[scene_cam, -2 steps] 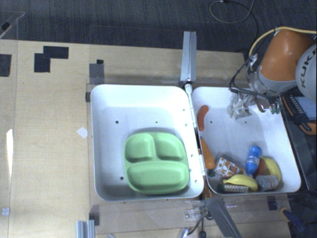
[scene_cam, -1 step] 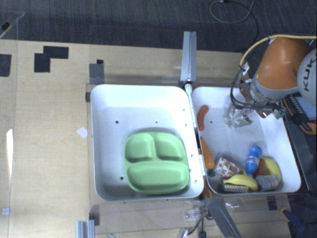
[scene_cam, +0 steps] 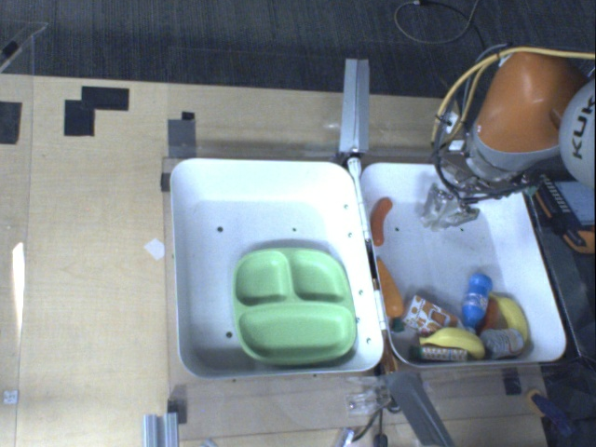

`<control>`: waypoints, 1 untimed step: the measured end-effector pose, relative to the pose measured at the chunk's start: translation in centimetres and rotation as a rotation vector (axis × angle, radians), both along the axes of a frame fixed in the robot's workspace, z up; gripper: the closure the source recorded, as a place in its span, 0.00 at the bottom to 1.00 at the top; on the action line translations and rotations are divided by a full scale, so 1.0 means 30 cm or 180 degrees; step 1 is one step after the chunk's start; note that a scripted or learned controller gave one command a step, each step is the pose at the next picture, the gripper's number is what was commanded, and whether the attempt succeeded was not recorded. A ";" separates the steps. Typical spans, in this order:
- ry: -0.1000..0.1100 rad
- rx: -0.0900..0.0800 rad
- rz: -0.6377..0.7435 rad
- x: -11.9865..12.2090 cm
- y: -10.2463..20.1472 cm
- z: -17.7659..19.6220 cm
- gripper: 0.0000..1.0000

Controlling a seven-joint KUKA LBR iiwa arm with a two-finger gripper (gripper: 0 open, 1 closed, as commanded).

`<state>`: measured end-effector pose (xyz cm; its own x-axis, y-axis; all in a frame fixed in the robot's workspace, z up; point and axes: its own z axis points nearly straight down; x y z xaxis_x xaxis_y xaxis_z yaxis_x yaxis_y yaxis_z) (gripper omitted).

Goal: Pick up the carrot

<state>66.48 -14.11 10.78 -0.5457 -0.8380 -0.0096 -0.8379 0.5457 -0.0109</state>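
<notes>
1. My arm [scene_cam: 531, 101] comes in from the upper right of the frame, orange band uppermost, and my claw [scene_cam: 449, 210] hangs over the upper part of the right bin [scene_cam: 549, 333].
2. My claw has nothing between its fingers; how wide they stand I cannot tell from this angle.
3. The carrot [scene_cam: 389, 290] lies along the left wall of the right bin, low of centre, its thin end pointing up the frame. It is well apart from my claw, down and to the left of it.
4. A sausage [scene_cam: 380, 221] lies above the carrot, also by the left wall, near my claw but not touching it.
5. In the bin's lower right part sit a carton [scene_cam: 429, 316], a banana [scene_cam: 451, 343], a blue bottle [scene_cam: 476, 298], a second banana [scene_cam: 512, 318] and a grey thing [scene_cam: 503, 345], packed close together.
6. The carton lies just beside the carrot's thick end.
7. The left bin [scene_cam: 200, 250] holds a green tray [scene_cam: 294, 304] with three compartments, in its lower middle.
</notes>
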 end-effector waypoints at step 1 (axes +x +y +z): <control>0.0002 -0.0022 0.1163 -0.240 0.162 -0.057 1.00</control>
